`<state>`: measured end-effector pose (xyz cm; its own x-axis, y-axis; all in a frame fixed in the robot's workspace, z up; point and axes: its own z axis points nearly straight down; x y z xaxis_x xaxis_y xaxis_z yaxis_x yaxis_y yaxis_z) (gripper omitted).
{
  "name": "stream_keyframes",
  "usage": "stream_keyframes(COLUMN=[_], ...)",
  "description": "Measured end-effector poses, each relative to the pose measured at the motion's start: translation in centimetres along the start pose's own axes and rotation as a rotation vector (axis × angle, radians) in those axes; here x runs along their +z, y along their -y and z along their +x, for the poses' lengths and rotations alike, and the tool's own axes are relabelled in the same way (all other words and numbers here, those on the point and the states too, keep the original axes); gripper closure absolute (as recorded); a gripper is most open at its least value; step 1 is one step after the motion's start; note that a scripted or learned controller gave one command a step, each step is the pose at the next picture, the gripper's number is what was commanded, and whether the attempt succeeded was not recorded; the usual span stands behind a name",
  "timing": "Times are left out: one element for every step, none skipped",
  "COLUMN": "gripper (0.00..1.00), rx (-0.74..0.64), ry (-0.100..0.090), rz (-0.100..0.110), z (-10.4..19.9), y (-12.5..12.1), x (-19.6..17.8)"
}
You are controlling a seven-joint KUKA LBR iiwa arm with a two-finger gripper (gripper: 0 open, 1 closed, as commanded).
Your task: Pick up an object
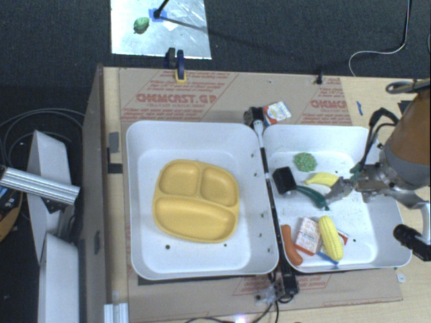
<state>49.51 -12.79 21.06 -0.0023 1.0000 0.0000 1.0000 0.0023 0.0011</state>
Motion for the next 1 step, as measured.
stream_keyframes(gripper=[0.0], rx=[0.0], ry=[0.0], rz=[-0.004], z=[1.55], y=[0.68], x=[11.38])
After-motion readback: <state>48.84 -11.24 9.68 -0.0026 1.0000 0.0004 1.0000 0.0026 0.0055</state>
